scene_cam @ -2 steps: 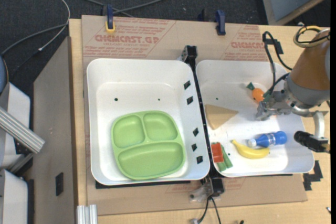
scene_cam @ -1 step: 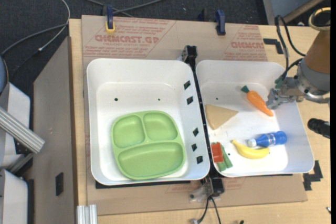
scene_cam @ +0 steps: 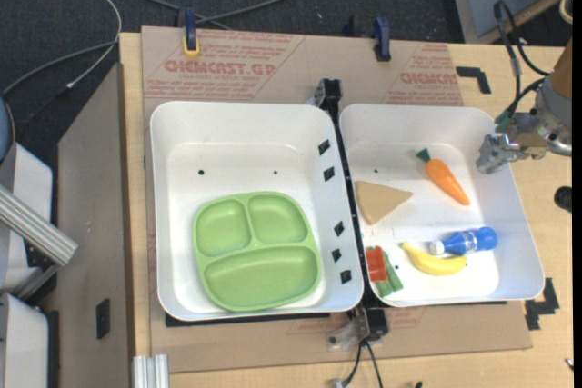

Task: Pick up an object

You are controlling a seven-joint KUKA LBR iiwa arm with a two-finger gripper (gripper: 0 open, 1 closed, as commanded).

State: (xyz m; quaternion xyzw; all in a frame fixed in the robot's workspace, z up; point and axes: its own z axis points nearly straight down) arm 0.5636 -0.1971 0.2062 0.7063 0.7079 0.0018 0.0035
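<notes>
The right bin holds an orange toy carrot with a green top, a tan triangular wedge, a yellow banana, a blue and white bottle and a small red and green block at its front left. My gripper hangs at the bin's right rim, just right of the carrot, with nothing seen in it. The arm's wrist reaches in from the right edge.
The left bin carries a green divided plate in its front half. Black clips run along the divider between the bins. Two clamps pin the cardboard at the back. Cables cross the dark floor behind.
</notes>
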